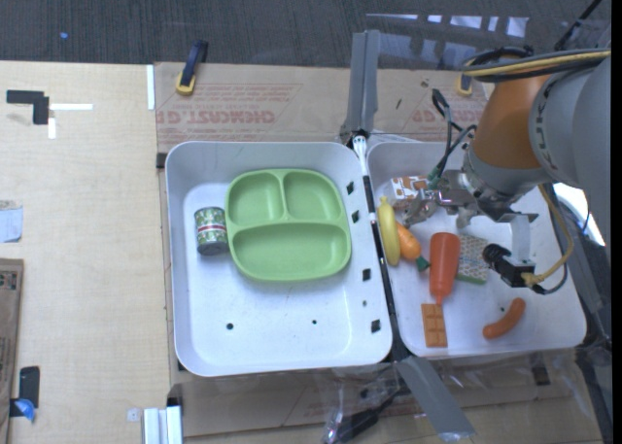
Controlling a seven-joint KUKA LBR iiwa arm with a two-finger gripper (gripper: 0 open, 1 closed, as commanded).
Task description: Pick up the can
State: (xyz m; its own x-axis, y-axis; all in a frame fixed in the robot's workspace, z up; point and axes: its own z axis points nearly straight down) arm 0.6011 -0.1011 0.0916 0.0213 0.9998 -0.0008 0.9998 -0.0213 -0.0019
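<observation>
The can (210, 230) is small, with a green and white label and a grey top. It lies in the left bin (282, 345), touching the left rim of a green divided plate (289, 224). My gripper (426, 205) hangs low over the far left part of the right bin (544, 335), above a printed packet (406, 185) and close to a yellow banana (389, 228). It is well to the right of the can, across the wall between the two bins. Nothing shows in its grasp.
The right bin holds the banana, a small orange piece (411, 244), a red-orange carrot-shaped toy (443, 262), a checked cloth (474, 256), an orange wafer block (434, 324) and a sausage (503, 318). Cables (544, 275) loop from the wrist over that bin.
</observation>
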